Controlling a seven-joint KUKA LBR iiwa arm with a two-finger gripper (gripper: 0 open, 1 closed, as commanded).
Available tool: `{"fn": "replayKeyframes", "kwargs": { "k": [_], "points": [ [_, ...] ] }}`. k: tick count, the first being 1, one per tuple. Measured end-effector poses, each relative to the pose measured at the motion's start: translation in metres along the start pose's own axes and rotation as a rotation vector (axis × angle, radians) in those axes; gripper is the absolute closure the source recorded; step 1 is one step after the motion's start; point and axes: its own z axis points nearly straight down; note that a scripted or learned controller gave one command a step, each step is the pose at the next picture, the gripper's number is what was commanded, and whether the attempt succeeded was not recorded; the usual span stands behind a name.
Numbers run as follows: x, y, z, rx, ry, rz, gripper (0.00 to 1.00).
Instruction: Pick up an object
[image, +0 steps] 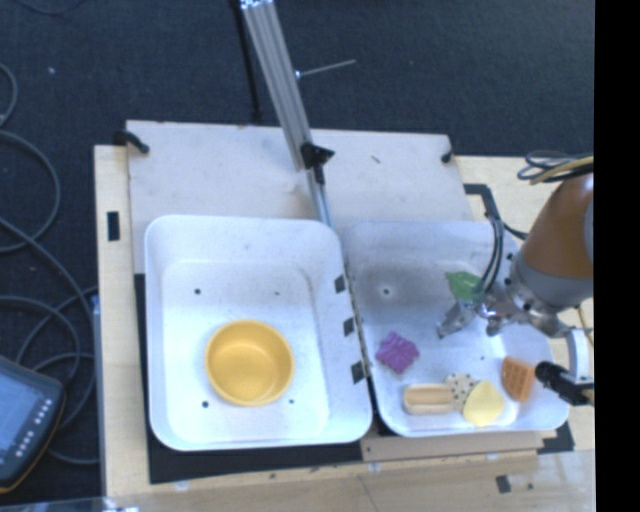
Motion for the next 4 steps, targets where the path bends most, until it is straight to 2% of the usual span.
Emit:
{"fn": "replayKeyframes", "kwargs": {
  "k": [1,3,4],
  "points": [
    [-0.001,0.002,-0.014,-0.009,-0.001,0.005,1.00],
    [-0.011,0.003,-0.092,-0.010,-0.001,-0.003,1.00],
    [0.039,0.023,-0.096,-0.007,0.002,-0.010,1.00]
  ]
}}
